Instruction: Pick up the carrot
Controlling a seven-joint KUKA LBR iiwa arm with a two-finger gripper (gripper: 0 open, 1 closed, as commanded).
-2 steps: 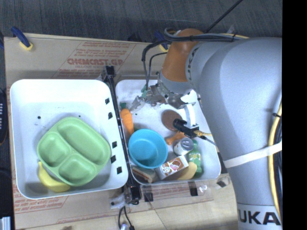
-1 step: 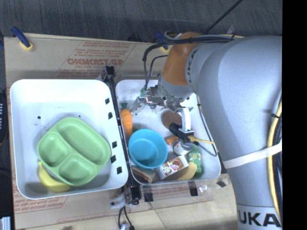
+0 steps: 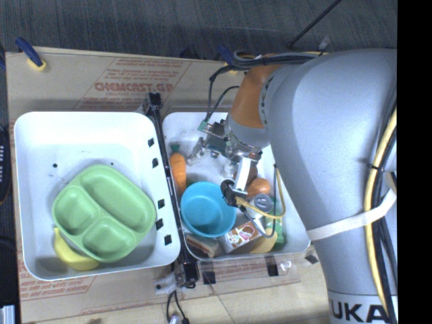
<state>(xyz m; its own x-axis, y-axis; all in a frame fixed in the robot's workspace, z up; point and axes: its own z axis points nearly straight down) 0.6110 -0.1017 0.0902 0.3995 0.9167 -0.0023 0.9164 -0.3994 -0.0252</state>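
The carrot (image 3: 178, 173) is a short orange piece lying along the left wall of the right bin (image 3: 177, 128), just above the blue bowl (image 3: 206, 209). My gripper (image 3: 210, 144) is low in the back part of that bin, slightly right of and beyond the carrot's far end. Nothing shows between gripper and carrot, and the two look apart. The grey arm with its orange band (image 3: 248, 101) hides the right side of the bin.
The right bin is crowded: the blue bowl, an orange round thing (image 3: 260, 185), a printed packet (image 3: 243, 236), a green item (image 3: 279, 232). In the left bin (image 3: 40, 133) a green divided plate (image 3: 104, 211) rests on a yellow thing (image 3: 67, 254).
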